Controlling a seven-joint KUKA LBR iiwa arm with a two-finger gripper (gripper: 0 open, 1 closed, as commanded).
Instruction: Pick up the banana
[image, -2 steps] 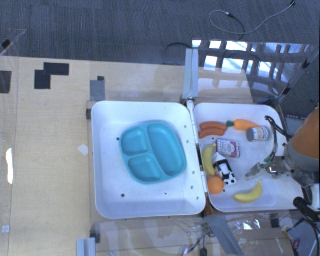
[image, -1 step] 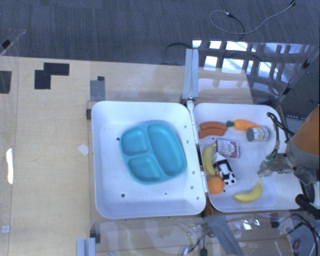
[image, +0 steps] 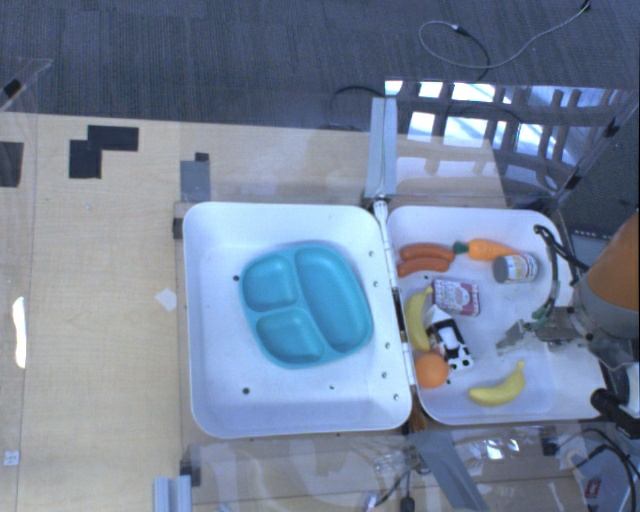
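A small curved yellow banana (image: 498, 388) lies near the front of the right bin (image: 570, 400). A second yellow banana-like piece (image: 415, 320) lies lengthwise along that bin's left wall. My gripper (image: 518, 337) hangs over the right half of the bin, a little behind and to the right of the curved banana, with nothing seen in it. The grey arm with its orange band (image: 615, 270) comes in from the right edge.
In the right bin lie two sausages (image: 425, 259), a carrot (image: 490, 249), a small bottle (image: 516, 267), a red-and-white packet (image: 456, 297), a black-and-white toy (image: 451, 344) and an orange (image: 432, 371). The left bin (image: 215, 400) holds a blue divided plate (image: 305, 303).
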